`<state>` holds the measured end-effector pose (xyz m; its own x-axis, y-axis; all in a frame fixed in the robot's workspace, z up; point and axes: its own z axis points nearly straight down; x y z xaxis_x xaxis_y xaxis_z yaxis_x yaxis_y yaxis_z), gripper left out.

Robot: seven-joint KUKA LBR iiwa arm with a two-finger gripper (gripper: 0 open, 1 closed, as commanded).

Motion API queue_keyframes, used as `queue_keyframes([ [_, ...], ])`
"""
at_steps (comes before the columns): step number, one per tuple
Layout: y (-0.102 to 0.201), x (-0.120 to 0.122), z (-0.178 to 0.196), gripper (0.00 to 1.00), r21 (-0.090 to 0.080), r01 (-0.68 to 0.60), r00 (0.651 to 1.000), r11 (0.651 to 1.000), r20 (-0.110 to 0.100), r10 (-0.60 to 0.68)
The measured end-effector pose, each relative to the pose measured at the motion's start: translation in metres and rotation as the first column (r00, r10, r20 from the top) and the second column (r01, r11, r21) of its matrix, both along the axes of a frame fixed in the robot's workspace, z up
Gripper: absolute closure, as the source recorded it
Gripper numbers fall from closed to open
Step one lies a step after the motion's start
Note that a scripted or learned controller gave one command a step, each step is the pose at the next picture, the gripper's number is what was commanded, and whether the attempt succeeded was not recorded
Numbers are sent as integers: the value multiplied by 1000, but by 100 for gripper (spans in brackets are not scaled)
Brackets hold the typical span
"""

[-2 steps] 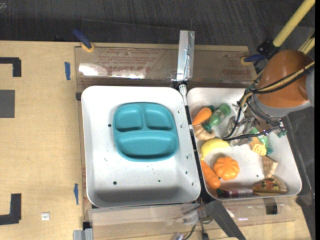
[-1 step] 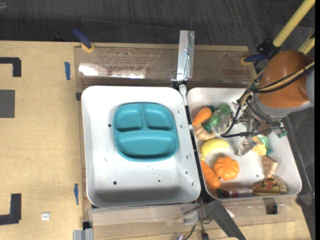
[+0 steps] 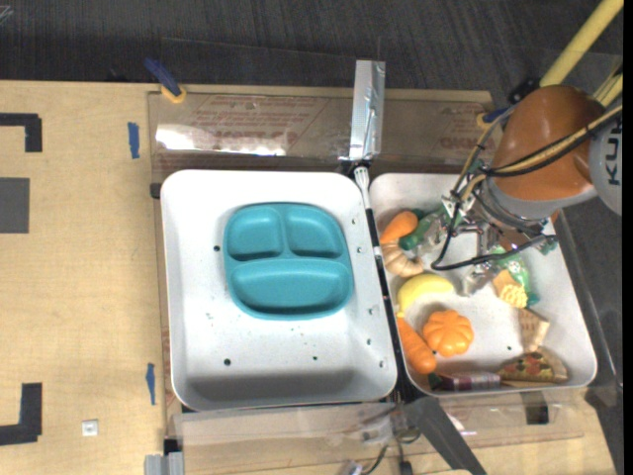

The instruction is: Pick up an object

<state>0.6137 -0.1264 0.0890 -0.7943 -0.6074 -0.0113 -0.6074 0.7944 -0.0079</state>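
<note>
End effector (image 3: 482, 250) low in right white bin (image 3: 579, 310), over the toy-food pile; finger state cannot be told, cables and clutter mask it. Just beside: yellow plastic lemon (image 3: 423, 290), small orange plastic pumpkin (image 3: 447, 332). Left white bin (image 3: 188, 265) holds teal divided plastic tray (image 3: 287, 260). Judgement: nothing lifted yet; grasp and raise remain.

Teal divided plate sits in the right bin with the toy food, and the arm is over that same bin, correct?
Not quite. The camera view shows the teal divided plate alone in the left bin; the toy food and the arm are at the right bin.
</note>
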Motion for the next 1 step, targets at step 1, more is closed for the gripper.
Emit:
queue_keyframes([
  [1, 1, 4, 15, 100, 2, 3, 1000, 1000, 15, -3],
])
